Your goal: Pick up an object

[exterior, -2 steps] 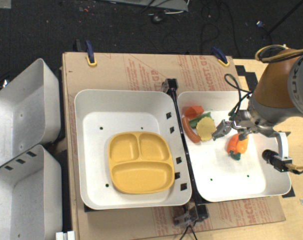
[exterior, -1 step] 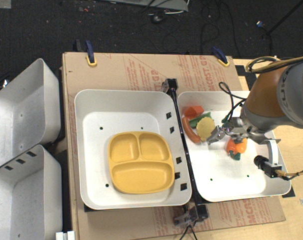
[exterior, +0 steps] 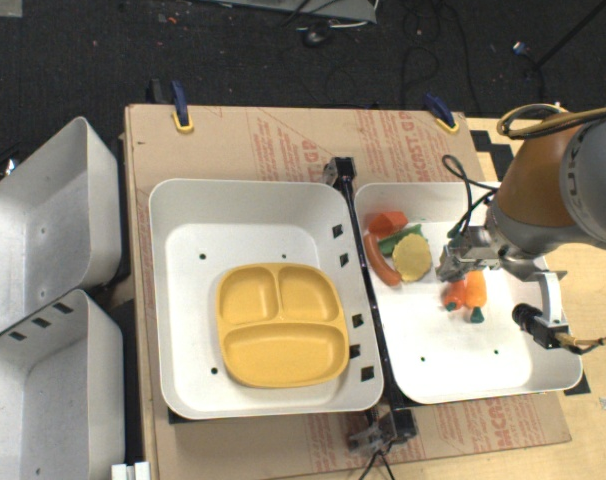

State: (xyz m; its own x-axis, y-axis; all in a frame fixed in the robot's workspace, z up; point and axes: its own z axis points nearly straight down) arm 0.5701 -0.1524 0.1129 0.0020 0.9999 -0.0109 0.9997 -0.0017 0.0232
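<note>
The claw (exterior: 461, 264) is seen low in the right bin (exterior: 483, 368); its state cannot be told. A glossy orange carrot-shaped toy (exterior: 469, 290) lies just below it, a pale round piece (exterior: 413, 256) beside it.

1. The cardboard sheet (exterior: 283, 133) under the bins on the worktop carries red printed lettering, upside down and mirrored from this view, too small and faint to read with certainty.
2. More red print runs along the sheet's near edge, equally illegible.
3. No other text, label or number is legible.
</note>
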